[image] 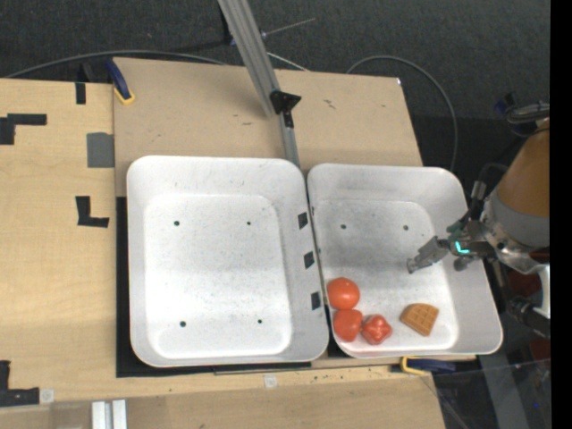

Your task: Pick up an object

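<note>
Camera view, gripper (pixel 427 257) over right bin (pixel 465 199) edge

Two bins sit side by side on my counter (pixel 223 105). In the right bin (pixel 384 186), a tomato (pixel 343 293) lies near the front, two more fruits (pixel 361 326) just before it, a biscuit (pixel 420 318) to their right. My tool (pixel 420 259) hovers behind the biscuit.
</note>
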Controlling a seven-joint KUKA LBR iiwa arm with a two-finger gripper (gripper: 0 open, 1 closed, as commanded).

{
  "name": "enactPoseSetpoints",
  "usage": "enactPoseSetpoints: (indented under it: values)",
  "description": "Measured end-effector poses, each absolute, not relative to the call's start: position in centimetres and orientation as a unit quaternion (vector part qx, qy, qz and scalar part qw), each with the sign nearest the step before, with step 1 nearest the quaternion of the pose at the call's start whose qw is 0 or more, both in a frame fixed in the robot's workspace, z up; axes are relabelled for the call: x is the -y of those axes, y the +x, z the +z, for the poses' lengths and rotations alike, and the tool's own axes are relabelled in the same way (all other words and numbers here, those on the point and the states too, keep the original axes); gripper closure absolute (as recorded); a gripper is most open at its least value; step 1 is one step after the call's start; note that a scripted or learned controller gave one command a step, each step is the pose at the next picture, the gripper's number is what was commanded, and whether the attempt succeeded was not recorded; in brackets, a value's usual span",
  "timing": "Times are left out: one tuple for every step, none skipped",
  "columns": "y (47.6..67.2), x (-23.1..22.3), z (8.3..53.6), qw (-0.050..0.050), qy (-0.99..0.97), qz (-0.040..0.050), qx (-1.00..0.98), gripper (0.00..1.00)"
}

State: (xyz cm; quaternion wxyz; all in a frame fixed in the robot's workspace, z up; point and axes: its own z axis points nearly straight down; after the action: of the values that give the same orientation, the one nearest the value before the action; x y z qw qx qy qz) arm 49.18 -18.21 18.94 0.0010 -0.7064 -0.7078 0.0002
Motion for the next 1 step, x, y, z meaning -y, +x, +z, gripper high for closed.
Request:
enactPoseSetpoints:
  values:
    - [49.27,17.62,14.45,0.003,-0.707,0.0017,0.707,0.0]
